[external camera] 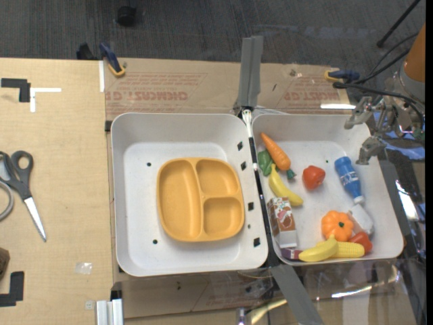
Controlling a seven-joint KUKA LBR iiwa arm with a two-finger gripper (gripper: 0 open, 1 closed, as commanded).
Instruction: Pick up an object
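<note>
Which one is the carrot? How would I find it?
Look in the right bin, the one full of toy food. Near its top left corner, by the wall between the bins, lies the carrot. It is long, pointed and orange with a green end; the banana below is yellow.

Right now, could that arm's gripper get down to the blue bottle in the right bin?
Probably yes. The blue bottle lies apart from the other toys near the bin's right side, nothing covers it, and the gripper hangs just above that corner.
</note>
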